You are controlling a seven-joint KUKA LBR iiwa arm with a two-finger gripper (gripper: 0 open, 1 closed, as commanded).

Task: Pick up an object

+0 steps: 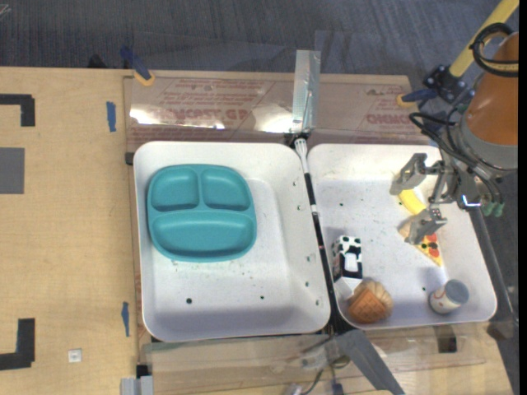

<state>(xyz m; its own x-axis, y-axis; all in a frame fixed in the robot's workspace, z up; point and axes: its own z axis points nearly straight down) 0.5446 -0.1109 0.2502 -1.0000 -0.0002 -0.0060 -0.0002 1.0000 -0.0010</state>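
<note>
Over the right bin [387, 167], the gripper [422, 196] hangs with its fingers spread wide and nothing between them. A yellow piece [411, 202] and an orange slice [431, 250] lie just under it. A teal plate [200, 212] sits in the left bin [165, 299].

We've got just the one camera here, fixed up above the tabletop [58, 220] and looking down at a slant, so the far edge sits at the top of frame. It's far enough back that both white bins fit in, the left bin [280, 303] and the right bin [362, 163] side by side. The arm [494, 113] comes in from the right edge.
</note>
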